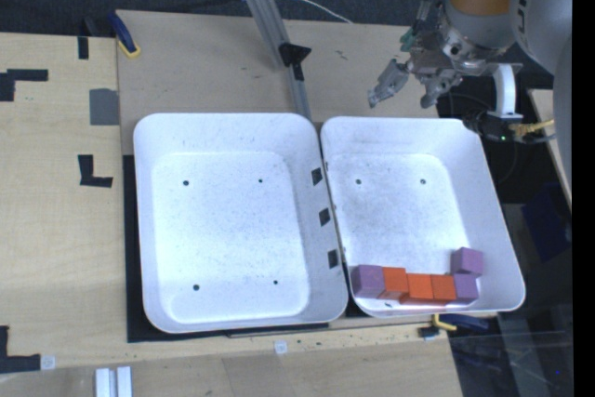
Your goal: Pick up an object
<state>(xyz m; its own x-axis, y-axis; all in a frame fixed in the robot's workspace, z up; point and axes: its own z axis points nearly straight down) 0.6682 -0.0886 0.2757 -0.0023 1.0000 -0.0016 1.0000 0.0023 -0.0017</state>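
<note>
Purple and orange blocks lie in a row along the near wall of the right bin: a purple block at the left, orange blocks in the middle, and purple blocks at the right end. My gripper hangs above the bin's far rim, well away from the blocks. Its two fingers are spread apart, open, with nothing between them.
The left bin adjoins the right one. A slanted metal pole rises behind the two bins. A blue and yellow clamp sits at the bench's far left corner, and another sits below the right bin.
</note>
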